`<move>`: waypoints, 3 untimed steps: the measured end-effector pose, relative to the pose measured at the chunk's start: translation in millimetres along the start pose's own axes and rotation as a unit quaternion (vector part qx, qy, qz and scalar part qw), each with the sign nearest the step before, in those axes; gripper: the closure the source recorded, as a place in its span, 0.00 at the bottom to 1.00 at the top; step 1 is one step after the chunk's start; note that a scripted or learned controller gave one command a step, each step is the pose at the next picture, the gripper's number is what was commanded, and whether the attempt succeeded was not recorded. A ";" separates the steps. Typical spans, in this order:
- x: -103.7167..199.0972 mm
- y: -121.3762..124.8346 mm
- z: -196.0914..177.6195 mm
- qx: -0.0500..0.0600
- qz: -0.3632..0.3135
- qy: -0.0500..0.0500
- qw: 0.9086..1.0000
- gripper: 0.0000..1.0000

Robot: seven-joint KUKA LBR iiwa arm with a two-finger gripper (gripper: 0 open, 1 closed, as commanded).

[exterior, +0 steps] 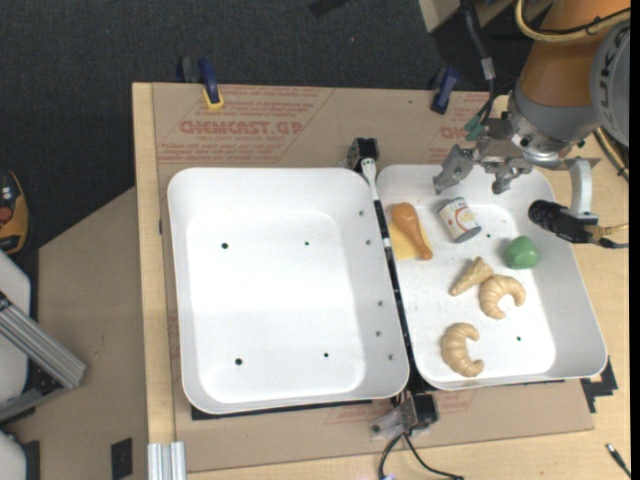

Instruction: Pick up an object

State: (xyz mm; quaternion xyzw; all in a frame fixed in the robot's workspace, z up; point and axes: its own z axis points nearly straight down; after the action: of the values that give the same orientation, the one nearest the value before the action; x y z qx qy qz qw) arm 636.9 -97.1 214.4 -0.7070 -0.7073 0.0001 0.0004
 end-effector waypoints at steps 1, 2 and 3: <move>-24.0 28.4 137.3 0.003 0.000 0.000 1.000 0.00; -23.3 30.5 118.2 -0.002 0.000 -0.001 1.000 1.00; -23.2 30.4 118.8 -0.002 0.000 -0.001 1.000 0.00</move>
State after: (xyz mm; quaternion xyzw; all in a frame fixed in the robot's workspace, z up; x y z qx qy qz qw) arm 667.2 -120.2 95.7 -0.7071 -0.7071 -0.0006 -0.0015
